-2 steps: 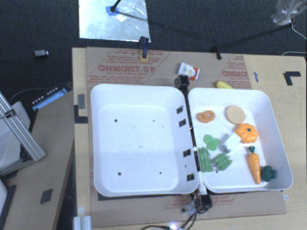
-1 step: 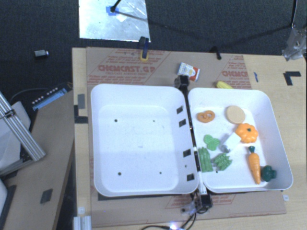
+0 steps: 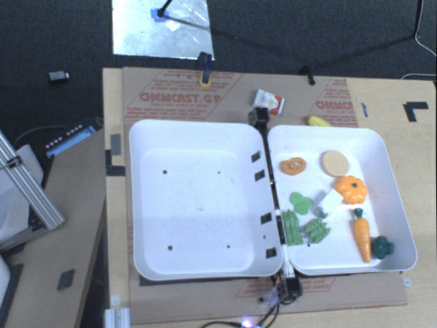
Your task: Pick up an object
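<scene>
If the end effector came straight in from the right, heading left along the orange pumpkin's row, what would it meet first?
If it travels low, probably the right bin at its rim. If it clears that, the orange pumpkin comes first, with bare bin floor between them. Travel height is a guess.

Op, you can't read arm pose, wrist angle or gripper state off this cam view.
</scene>
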Robot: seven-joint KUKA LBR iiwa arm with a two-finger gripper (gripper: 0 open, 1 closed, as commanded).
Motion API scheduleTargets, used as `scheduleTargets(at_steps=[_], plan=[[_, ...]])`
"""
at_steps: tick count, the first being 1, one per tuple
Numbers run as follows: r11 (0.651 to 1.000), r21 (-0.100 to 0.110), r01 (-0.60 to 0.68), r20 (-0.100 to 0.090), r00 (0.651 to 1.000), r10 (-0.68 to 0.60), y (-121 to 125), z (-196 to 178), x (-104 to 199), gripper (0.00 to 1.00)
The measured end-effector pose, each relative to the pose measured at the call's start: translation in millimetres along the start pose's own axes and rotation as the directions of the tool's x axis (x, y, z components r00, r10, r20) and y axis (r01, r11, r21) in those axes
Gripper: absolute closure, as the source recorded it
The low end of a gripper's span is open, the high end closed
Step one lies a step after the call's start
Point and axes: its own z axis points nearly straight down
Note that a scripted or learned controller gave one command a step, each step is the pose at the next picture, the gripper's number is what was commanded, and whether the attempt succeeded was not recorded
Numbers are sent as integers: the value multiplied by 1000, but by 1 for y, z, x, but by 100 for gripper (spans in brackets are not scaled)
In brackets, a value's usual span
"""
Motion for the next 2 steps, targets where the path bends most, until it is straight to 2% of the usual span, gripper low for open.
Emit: scheduleTargets(at_steps=[1, 2], plan=[[1000, 11, 0, -8, 1000, 0, -118, -1, 4, 100], [1000, 9, 8, -8, 1000, -8, -174, -1, 32, 100]])
